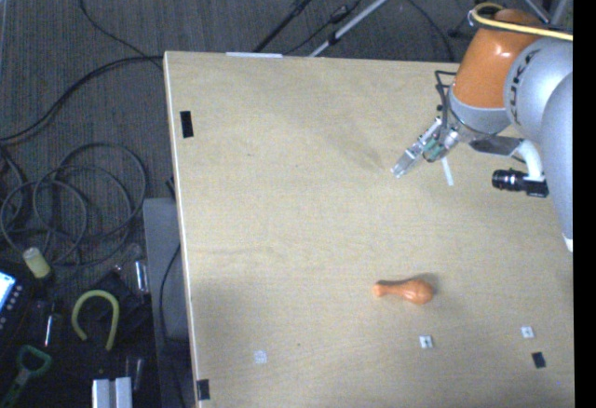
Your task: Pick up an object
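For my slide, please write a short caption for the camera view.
KUKA arm's gripper hovers over a bare wooden bench, apart from a small orange pear-shaped object lying nearer the front edge.

Arm (521, 85) reaches in from right (orange-banded), gripper (421, 155) angled down-left.

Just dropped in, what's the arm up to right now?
The grey arm reaches in from the right over a bare wooden bench top. Its gripper hovers above the surface with nothing between its fingers. The one object to pick, a small orange pear-shaped piece, lies on the bench nearer the camera, well apart from the gripper. No grasp has been made yet.
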You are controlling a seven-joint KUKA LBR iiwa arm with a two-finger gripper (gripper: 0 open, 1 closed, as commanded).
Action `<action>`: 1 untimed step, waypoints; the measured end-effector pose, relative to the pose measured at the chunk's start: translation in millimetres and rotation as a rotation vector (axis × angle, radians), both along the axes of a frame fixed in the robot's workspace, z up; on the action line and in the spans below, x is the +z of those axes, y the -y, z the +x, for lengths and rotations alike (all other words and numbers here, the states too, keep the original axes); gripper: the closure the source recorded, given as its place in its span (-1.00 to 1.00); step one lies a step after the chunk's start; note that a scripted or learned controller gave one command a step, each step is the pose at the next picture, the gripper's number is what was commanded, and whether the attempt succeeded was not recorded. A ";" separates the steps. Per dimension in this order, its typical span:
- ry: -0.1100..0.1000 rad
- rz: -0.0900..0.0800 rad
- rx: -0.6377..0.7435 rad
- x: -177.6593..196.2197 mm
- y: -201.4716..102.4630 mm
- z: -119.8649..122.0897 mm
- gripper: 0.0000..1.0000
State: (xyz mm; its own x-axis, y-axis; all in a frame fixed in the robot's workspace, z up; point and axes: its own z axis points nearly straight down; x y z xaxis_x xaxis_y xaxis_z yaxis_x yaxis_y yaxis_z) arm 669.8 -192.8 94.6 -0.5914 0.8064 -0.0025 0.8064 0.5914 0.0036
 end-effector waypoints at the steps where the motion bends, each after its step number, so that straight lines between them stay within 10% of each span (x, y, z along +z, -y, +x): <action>1: -0.003 0.000 -0.133 78.8 -41.6 -0.7 1.00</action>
